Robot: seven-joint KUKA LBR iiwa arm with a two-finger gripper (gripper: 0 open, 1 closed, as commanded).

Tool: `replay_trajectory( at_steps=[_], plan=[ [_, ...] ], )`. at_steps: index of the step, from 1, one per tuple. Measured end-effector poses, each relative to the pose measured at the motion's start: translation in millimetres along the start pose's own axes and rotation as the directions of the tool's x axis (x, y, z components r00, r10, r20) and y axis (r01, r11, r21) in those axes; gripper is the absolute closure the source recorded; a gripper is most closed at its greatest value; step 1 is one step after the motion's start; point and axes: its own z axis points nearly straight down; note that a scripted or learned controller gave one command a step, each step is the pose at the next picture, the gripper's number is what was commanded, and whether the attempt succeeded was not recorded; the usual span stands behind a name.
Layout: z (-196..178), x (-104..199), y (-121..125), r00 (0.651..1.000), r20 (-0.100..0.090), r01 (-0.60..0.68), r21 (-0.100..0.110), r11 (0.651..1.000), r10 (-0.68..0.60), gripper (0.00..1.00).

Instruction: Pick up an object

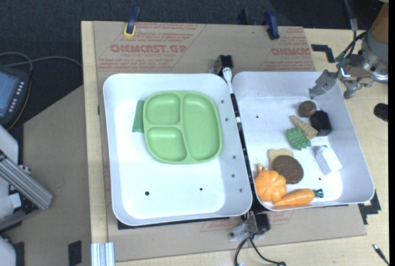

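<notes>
My gripper (337,85) hangs over the far right corner of the right bin (265,95), open, with nothing between its fingers (321,83). Just below it lie a small brown round piece (307,108) and a black object (320,121). A green and tan toy (300,134) sits beside them. Nearer the front are a white block (325,158), a brown cookie on a slice (287,167), an orange pumpkin (270,184) and a carrot (295,197).
The left bin (123,153) holds a green divided plate (182,126). A black divider (234,116) runs between the two bins. Clamps (270,24) stand on the cardboard at the back edge.
</notes>
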Motion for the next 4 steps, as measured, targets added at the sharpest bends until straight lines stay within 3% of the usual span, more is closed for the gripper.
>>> replay_trajectory(
  at_steps=[1, 4],
  plan=[
    [-9.3, 0.5, 3.1, 1.0, 0.004, 0.003, -0.015, 1.0, -0.003, 0.0],
    [121.8, 3.5, 9.7, 1.0, 0.003, 0.005, -0.011, 1.0, -0.005, 0.0]
  ],
)
